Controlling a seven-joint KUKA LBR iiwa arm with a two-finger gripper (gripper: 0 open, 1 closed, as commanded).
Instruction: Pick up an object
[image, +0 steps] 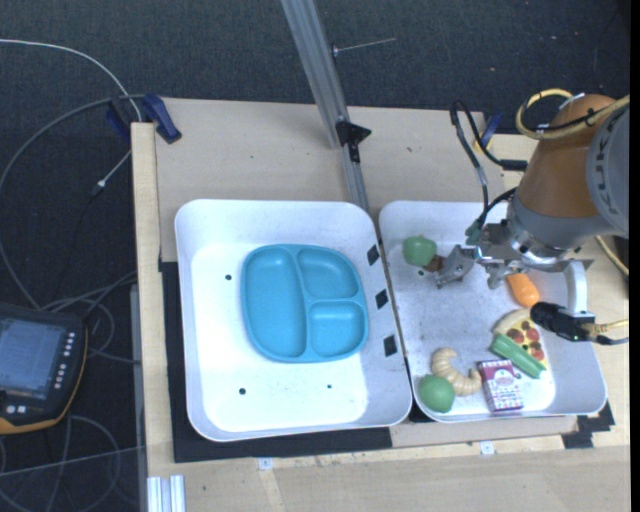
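Grey arm with orange wrist band (575, 160) reaching in from right over right-hand shallow white bin (590, 400). Left white bin (200, 300) holding blue three-compartment plastic tray (303, 302). Two-finger metal gripper (452, 268) low in right bin, just beside small green round toy (419, 249); finger state not discernible. Near front wall: green ball (435, 393), beige curved piece (455, 370), maroon carton (503, 386). Orange carrot-like piece (522, 290) just right of gripper.

I am seeing a blue divided plate (303, 316) lying in the left white bin (200, 300). A blue clamp (160, 118) is gripping the bench's (240, 125) far left corner. A handheld pendant (35, 365) is sitting on the dark floor at left, cables (60, 250) trailing around it.
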